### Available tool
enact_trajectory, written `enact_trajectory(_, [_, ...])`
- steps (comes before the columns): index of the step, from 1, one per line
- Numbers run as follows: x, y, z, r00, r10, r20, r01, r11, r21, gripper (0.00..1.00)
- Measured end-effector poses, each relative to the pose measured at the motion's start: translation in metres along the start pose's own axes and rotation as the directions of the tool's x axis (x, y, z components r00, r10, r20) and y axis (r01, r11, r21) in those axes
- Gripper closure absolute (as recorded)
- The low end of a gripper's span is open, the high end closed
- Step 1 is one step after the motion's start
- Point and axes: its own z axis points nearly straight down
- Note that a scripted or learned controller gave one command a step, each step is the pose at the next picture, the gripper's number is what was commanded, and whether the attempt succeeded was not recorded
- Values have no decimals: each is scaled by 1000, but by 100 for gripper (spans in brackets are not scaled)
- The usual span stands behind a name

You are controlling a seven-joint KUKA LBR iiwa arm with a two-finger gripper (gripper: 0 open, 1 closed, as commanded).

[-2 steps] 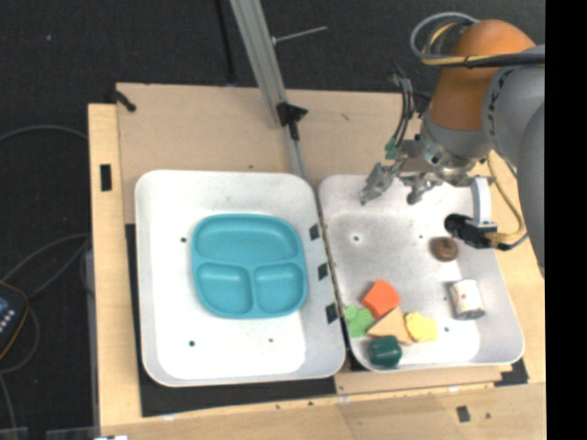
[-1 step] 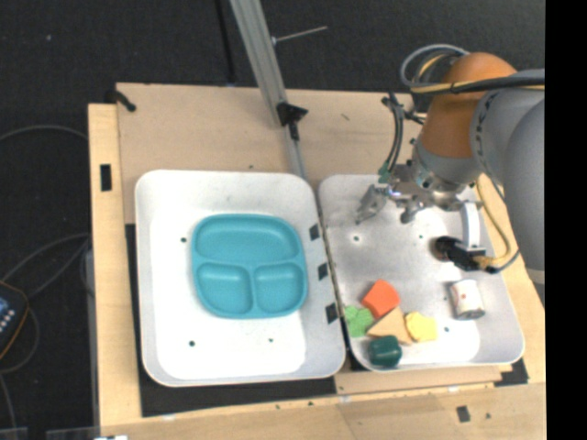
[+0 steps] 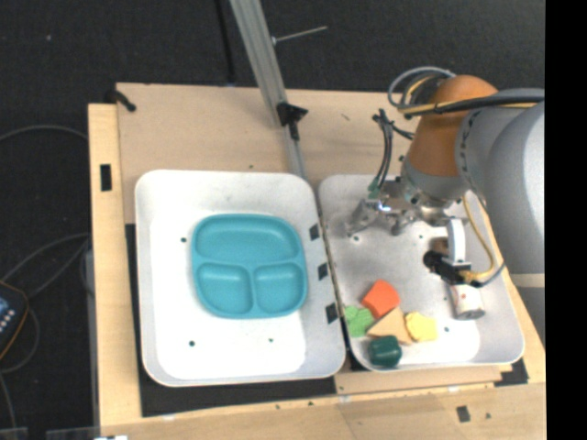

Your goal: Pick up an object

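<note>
Going left to right.

Sitting centre-left of frame: left bin (image 3: 156,246), shallow white plastic, rounded corners, smooth and slightly scuffed. Lying flat in its middle: teal tray (image 3: 248,264), three compartments, matte moulded plastic, soft rounded edges. Not looking like the easy pick; too wide and flat for a two-finger grasp.

Rising from upper centre of frame toward the gap between bins: aluminium rail (image 3: 261,49), ribbed extrusion, black clamp at its lower end.

Sitting centre-right: right bin (image 3: 353,255), same white plastic. Clustering at its lower-left corner, lower centre-right of frame, the candidates for the task: orange block (image 3: 382,297), faceted, hard-edged; light green piece (image 3: 358,320) hard against the bin wall; tan wedge (image 3: 391,325) in the middle; dark green piece (image 3: 385,351), rounded, glossy; yellow piece (image 3: 422,327), lumpy. All touching or just beside one another.

Hovering at upper part of right bin, well apart from the cluster: gripper (image 3: 401,211), metal, cabled. Cannot tell whether spread or pressed together; nothing seen between its tips.

Judging the step in hand: approaching a target. Advising the orange block or yellow piece, sitting at the cluster's outer edge. Aligning across flat faces, descending vertically, avoiding the bin wall near the green ones. Risking nudging neighbours, given tight packing.
</note>
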Motion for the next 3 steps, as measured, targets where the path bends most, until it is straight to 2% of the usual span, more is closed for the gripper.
enact_trajectory(1, [-1, 2, -15, 1000, 4, 0, -4, 1000, -8, 100])
enact_trajectory(3, [7, 6, -111, 1000, -5, -1, 5, 1000, -10, 100])
